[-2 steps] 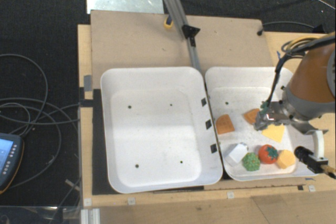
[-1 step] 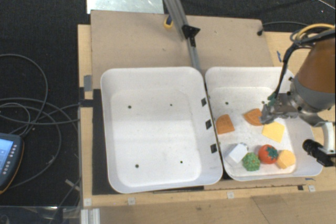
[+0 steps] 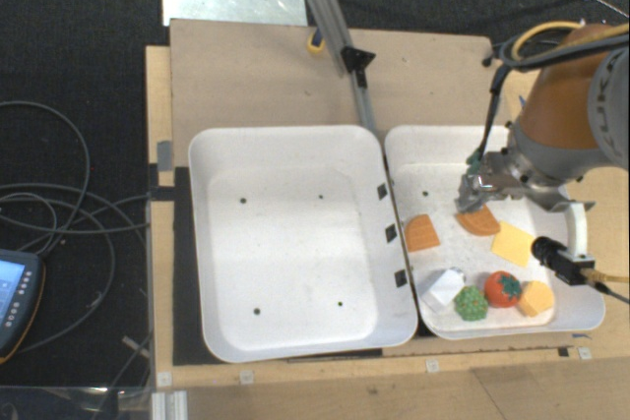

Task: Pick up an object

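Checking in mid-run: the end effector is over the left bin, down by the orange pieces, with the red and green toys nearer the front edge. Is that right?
Not quite. The camera view shows the end effector over the right bin, not the left bin. The rest holds: it sits by the orange pieces, and the red toy and green toy lie nearer the front edge.

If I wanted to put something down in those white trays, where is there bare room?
The left bin has its whole floor bare, wall to wall. In the right bin, the far strip behind the gripper is bare. Its near half is crowded: orange wedge, yellow slice, white piece, green piece, red piece.
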Motion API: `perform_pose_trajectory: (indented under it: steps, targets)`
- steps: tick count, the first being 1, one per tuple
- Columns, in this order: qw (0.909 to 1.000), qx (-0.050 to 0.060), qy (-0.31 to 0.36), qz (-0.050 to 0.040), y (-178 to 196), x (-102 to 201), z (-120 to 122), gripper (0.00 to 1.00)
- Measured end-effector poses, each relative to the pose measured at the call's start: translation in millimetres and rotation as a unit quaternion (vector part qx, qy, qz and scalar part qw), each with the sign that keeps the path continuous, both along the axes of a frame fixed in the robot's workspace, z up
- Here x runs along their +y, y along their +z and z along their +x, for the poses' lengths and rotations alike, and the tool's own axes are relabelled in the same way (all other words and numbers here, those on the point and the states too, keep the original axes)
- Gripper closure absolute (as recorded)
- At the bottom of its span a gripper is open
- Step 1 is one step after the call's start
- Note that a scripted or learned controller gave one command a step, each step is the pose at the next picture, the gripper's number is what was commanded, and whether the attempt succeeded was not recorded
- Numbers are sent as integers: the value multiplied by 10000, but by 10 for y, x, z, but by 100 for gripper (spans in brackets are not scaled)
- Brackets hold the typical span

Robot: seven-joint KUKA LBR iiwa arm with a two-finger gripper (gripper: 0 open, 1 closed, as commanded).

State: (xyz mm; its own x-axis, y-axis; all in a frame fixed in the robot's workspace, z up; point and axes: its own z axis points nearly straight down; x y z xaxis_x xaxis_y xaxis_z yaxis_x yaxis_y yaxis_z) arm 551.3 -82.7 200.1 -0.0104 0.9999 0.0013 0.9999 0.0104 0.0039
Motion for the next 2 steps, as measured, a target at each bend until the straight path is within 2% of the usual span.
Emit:
perform_pose_trajectory:
  steps: [1,2]
  targets:
    - [10000,0,-1,1,19,427,238,100]
    - [10000,-10,3,4,202,886,553,100]
